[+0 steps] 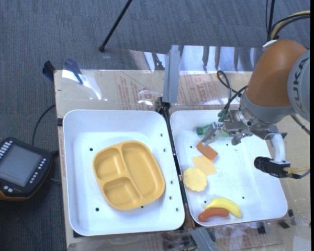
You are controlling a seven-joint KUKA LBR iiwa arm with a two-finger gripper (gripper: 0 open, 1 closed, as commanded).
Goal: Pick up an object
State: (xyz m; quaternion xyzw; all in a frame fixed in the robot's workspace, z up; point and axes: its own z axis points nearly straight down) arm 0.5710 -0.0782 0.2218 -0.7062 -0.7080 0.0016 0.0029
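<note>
The right bin (261,192) holds several toy foods. An orange block (207,151) lies near its upper left, with a green piece (202,130) just above it. Below them are a pale yellow slice (204,165) and a round yellow piece (195,179). A banana (224,206) and a red sausage (213,214) lie at the front edge. My gripper (223,137) hangs over the bin's upper part, just right of the green piece and above the orange block. Its fingers are spread open with nothing between them.
The left bin (78,140) holds a yellow divided plate (128,174). A black cylinder part (269,166) on the arm juts over the right bin's right side. A handheld controller (15,166) sits on the floor at left, and a grey post (171,77) stands behind the bins.
</note>
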